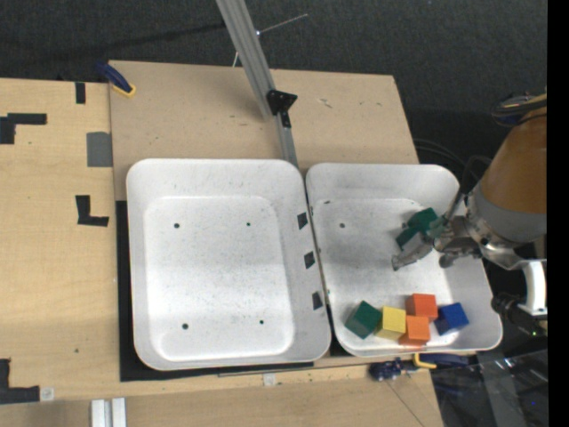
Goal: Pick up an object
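The arm (520,181) reaches in from the right, low over the right bin (373,181), its gripper (411,245) closed on a teal block (418,227) held between the fingers, above the bin floor. To the gripper's far left sits the left bin (142,185). Below the gripper, along the right bin's near wall, lie five blocks — green block (363,318), yellow block (393,319), two orange blocks (420,317), and blue block (452,317).
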### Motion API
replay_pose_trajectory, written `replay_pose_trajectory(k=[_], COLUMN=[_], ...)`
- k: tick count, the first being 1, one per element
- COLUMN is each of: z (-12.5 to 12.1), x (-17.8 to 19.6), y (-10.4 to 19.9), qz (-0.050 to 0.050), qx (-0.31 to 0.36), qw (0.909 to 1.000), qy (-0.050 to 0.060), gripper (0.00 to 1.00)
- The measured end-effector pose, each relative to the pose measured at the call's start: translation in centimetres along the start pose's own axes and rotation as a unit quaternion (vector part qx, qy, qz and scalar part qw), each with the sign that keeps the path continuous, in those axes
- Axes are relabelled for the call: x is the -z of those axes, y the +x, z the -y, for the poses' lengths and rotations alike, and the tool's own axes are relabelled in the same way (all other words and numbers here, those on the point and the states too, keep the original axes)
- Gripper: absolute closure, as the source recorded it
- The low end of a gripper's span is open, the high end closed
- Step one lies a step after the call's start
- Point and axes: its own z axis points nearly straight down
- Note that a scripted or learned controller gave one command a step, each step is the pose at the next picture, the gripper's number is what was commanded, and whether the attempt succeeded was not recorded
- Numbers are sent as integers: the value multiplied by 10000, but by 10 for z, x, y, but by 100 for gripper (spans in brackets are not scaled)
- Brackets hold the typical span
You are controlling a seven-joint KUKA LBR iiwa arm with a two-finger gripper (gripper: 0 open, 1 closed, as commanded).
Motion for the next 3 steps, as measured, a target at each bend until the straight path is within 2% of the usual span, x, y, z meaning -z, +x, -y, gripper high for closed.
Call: replay_pose_trajectory(k=[2,3], z=[-6,-7], x=[-95,-83], y=[-11,-10], qz=[1,-2], qx=[-4,1], qw=[10000,10000], qy=[2,-13], gripper=[0,100])
